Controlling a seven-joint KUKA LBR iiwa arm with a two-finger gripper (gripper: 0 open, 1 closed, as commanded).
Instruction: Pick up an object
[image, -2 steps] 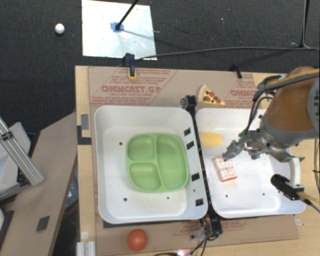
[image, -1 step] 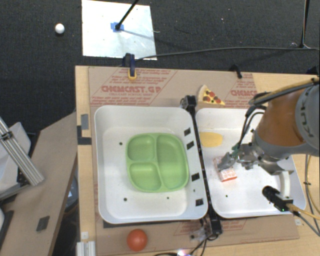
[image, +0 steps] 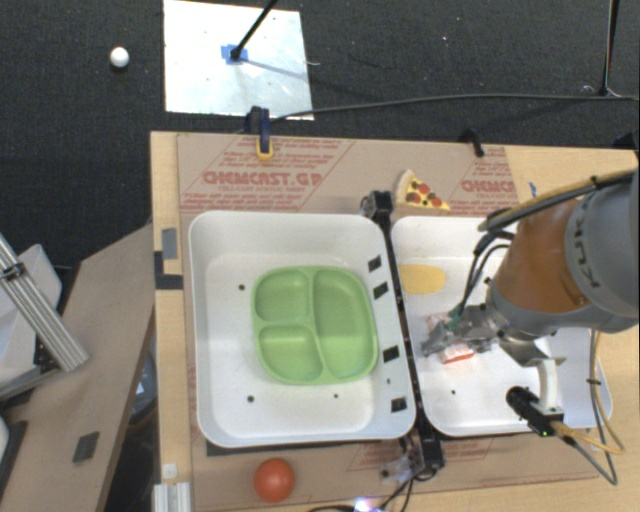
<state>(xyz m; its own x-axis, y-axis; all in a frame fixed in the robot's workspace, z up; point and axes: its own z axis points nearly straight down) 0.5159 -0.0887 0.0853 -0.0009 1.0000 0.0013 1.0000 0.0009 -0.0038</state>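
Observation:
My gripper (image: 447, 340) hangs low over the right bin (image: 440, 400), near its left-middle part, at the end of the grey and orange arm that comes in from the right. Under it lies a small white and red object (image: 458, 354), partly covered by the wrist. A yellow oval piece (image: 421, 279) lies flat in the same bin, farther back. The left bin (image: 215, 300) holds a green divided plate (image: 314, 325). The gripper's fingers blur into the wrist and the object below.
A pizza-slice toy (image: 421, 192) rests on the cardboard behind the right bin. An orange ball (image: 273, 479) lies on the bench in front of the left bin. Black clips (image: 389, 310) line the wall between the bins. Cables trail at the front right.

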